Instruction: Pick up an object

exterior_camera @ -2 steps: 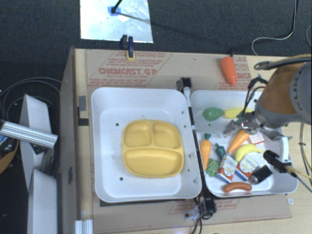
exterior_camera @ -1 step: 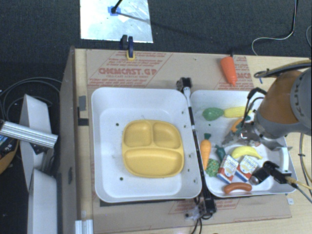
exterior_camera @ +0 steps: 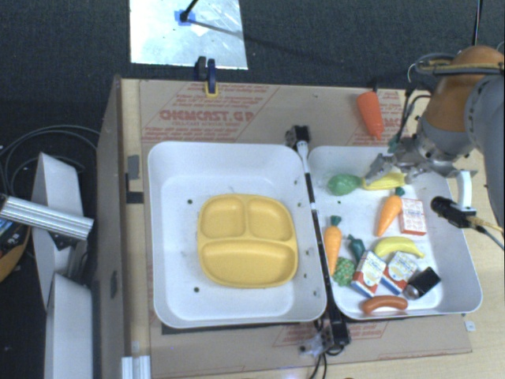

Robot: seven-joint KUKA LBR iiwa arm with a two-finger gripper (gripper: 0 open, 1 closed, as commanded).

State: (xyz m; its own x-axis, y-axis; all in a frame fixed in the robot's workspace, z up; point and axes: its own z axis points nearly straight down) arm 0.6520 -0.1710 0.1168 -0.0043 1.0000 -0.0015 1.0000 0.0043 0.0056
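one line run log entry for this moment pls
phase: reaching | end effector: low over right bin, far end, by yellow banana and green toy | held: nothing seen | left bin: yellow tray

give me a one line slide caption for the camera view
KUKA arm's gripper low over the right bin of toy food, by a yellow banana; yellow tray in left bin.

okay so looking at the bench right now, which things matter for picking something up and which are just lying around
Job:
two-finger gripper
yellow toy banana
green toy vegetable
right white bin

Lying about:
yellow divided plastic tray
orange carrot outside the bins
blue clamp
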